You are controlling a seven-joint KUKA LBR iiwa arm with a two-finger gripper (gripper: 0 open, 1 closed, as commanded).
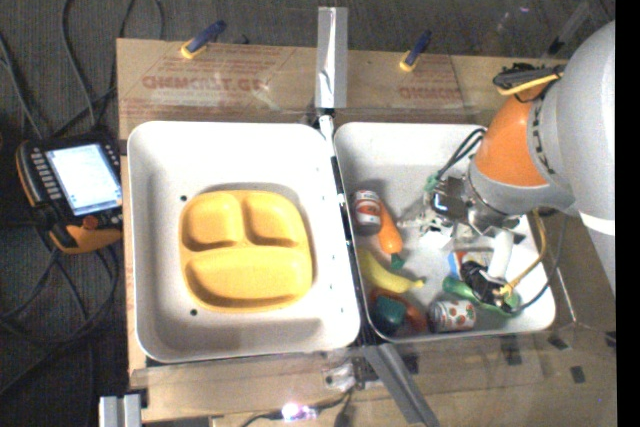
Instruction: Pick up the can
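Your target, the small red-and-white metal can (368,211), lies at the left wall of the right white bin (400,147), about midway down that wall, just above an orange carrot-shaped toy (390,239). Below that sits a yellow plastic banana (388,276), and lower again a red and green toy cluster (390,312) in the bin's front corner. A second can-like thing with a red-and-white spotted label (452,315) rests near the front wall; you risk the program taking that one for the target, since it lies nearer the arm.

The grey arm with the orange band (510,153) reaches in from the right, and its gripper (455,215) hangs over the bin's middle, amid cables and dark clutter. I cannot tell how its jaws stand; nothing shows clamped between them.

Watch three things. The can sits hard by the wall, so one side of the jaws may strike the rim or find no room to slip down. The carrot seems to touch the can, so a descent slightly off could nudge either or catch both. And a can lying on its side will likely roll away when pushed.

The left bin (150,215) holds a yellow divided plastic tray (246,248), well apart from all this.
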